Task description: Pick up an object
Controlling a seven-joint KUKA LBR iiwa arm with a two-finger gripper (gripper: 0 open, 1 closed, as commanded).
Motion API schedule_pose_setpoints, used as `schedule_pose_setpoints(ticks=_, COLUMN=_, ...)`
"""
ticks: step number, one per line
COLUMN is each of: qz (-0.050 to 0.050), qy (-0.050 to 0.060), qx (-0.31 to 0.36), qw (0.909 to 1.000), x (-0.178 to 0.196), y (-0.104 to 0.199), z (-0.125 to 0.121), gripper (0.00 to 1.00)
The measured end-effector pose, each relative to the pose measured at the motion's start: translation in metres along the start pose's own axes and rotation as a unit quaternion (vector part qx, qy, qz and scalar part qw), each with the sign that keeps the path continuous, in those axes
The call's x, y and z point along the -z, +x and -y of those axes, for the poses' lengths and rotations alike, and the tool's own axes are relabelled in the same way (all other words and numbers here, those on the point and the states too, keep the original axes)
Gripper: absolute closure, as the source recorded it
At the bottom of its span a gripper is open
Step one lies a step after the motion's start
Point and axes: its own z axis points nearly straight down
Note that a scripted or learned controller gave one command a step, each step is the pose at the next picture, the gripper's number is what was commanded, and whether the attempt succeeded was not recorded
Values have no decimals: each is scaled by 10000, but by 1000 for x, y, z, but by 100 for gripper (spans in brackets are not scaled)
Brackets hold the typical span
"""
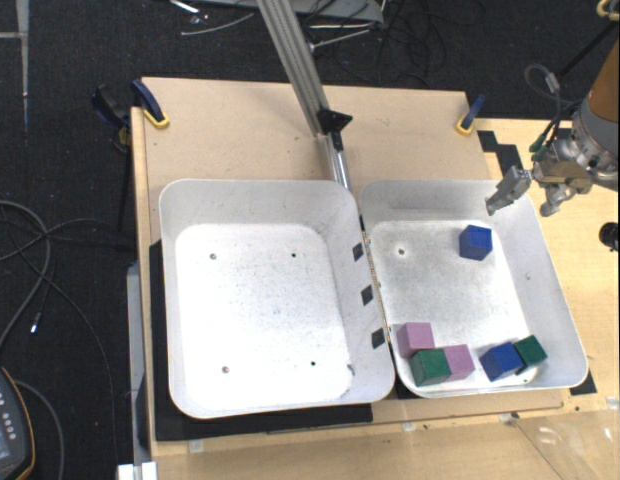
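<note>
Camera view: the pincer (530,193) hangs at the upper right of the frame, over the far right rim of the right bin (550,278), its two fingers spread apart with nothing between them. A lone blue cube (476,241) sits just below and to the left of it, apart from the rest; this looks the likeliest target. Along the lower edge of the same bin lie five more blocks: a pink block (417,336), a second pink block (458,360) touching a dark green block (429,367), then a blue block (501,360) beside a green block (531,351) in the lower right corner. The left bin (175,268) fills the centre left of the frame.

The step in hand appears to be the approach, with no grasp yet made. The next move would call for shifting the arm left and down the frame until the spread fingers straddle a block, then lowering and closing; the lone cube offers room on all sides, while the clustered blocks leave little space for a finger.

Both bins rest on a pale wooden bench (250,133), held by clamps at its upper corners, one a blue and yellow clamp (148,105). A metal pole (295,53) slants in from the top. Black cables (30,258) trail across the dark floor at left.
</note>
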Motion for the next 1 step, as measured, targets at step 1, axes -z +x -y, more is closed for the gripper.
schedule_pose_setpoints(ticks=1, qz=-11, qy=29, qx=-15, qw=10000, x=-160, y=-25, z=-23, gripper=0)
